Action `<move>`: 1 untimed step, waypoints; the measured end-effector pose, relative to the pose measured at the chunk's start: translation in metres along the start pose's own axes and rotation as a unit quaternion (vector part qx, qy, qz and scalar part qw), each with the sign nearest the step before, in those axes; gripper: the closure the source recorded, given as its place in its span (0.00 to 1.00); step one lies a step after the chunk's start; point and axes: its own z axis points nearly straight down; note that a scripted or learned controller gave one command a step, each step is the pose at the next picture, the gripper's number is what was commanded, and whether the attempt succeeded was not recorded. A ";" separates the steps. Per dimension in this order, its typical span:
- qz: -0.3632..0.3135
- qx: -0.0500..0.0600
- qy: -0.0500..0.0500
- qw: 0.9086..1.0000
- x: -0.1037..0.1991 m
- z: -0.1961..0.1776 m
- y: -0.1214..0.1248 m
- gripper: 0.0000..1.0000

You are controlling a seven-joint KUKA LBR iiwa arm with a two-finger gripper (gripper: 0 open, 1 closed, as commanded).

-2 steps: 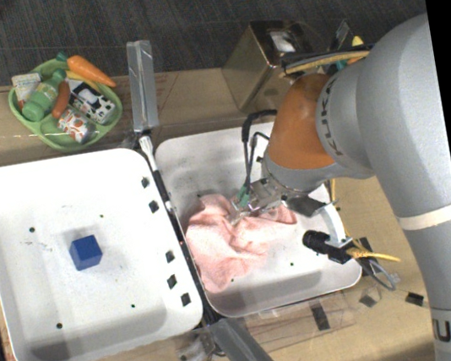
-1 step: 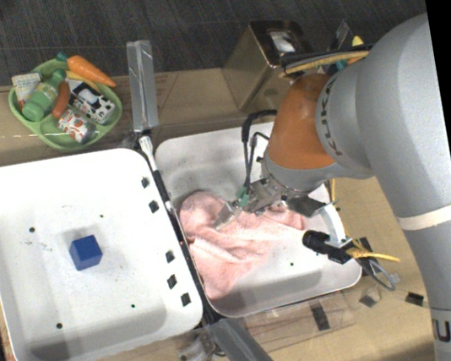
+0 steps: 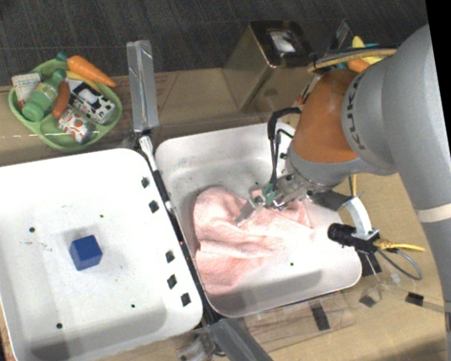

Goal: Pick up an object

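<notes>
Arm: the grey arm with the orange band (image 3: 328, 128) reaches in from the right, over the right bin.
Fingers: the two-finger gripper (image 3: 264, 198) is down on the cloth; I cannot tell how far apart the fingers are or whether they grip it.
Cloth: the crumpled pink fabric cloth (image 3: 235, 238) lies in the right shallow white bin (image 3: 203, 149).
Cube: a small blue cube (image 3: 86, 252) sits in the left shallow white bin (image 3: 7, 203).
Worktop: a green bowl of toy food (image 3: 65, 101) stands behind the left bin.
</notes>
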 end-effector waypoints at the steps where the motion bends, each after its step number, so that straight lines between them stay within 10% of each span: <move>1: -0.016 -0.001 0.000 1.000 -0.024 0.002 0.033 0.00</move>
